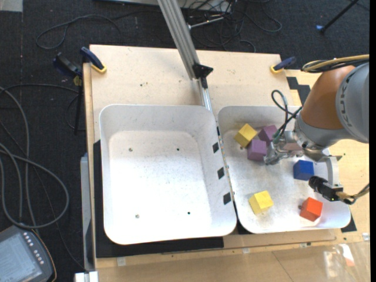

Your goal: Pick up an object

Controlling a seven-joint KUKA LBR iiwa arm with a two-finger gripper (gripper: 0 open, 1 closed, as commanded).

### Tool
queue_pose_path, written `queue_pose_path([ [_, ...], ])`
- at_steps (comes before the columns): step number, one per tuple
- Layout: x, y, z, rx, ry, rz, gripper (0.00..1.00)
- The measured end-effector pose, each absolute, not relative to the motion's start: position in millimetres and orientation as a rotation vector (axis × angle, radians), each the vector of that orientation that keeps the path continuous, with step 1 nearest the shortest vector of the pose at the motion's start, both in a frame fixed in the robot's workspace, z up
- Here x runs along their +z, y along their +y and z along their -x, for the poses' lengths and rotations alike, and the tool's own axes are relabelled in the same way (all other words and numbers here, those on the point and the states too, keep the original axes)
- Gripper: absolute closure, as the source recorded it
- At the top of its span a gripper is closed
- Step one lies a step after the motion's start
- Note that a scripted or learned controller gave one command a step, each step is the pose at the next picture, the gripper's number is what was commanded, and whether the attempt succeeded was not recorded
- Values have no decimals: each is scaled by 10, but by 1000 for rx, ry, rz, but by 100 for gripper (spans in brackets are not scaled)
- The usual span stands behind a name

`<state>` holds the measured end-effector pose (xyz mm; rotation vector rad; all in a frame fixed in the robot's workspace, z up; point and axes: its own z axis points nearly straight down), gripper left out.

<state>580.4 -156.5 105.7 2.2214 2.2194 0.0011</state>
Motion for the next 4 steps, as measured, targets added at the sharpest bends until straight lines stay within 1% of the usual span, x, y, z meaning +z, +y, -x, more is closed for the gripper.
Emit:
queue_pose_path([
  [1,1658,-1487,-5830,5,2220,-2214,100],
  [2,2160,-1579,-5889,5,2219,-2214,100],
  [3,2656,-1583,-5906,5,2220,-2212,100],
  [4,2511,-1020,-6033,1,2231,-2213,100],
])
